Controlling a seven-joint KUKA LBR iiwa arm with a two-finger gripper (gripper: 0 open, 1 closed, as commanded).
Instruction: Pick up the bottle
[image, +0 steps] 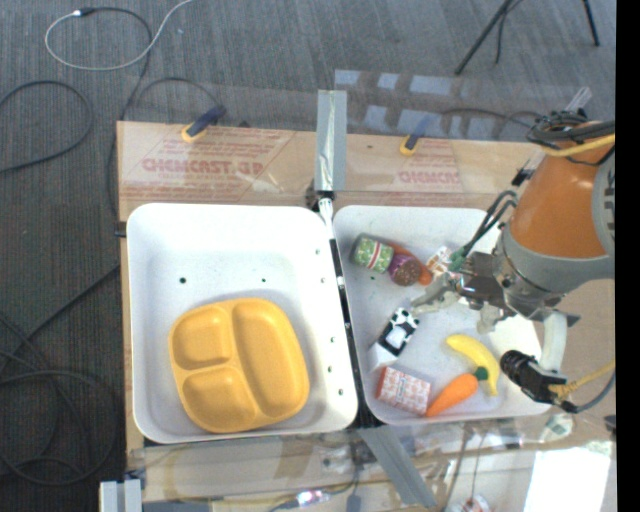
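Nearest in the right bin (352, 330), a red-and-white box (402, 388) is lying beside a carrot (452, 393), with a banana (472, 358) curving just behind the carrot toward the right. In the left bin (150, 240), a yellow divided tray (238, 362) is sitting in the near half, well apart from all of this.

A little farther in, the small black-and-white item (398, 330), which I am taking to be the bottle, is lying on the floor of the right bin near its left wall. Nothing is touching it. Its long axis is running at a slant, from near-left up to far-right, with what looks like a pale cap at the far-right end.

Farther again and to the right, the arm (560, 225) is reaching in over the bin, and its jaws are hanging above the floor, just beyond the bottle's far-right end. The bottle is therefore lying to the near-left of the jaws, close but apart from them. Whether the jaws are open or closed I cannot tell, as the tips are blurring into cables and shadow. Nothing is showing between them.

The coming move is likely calling for a short shift near-left, with the jaws turned across that slanted axis.

Farthest, a green-and-white can (374, 253) and a dark red item (405, 268) are lying side by side, and the table (200, 165) is stretching behind both bins.
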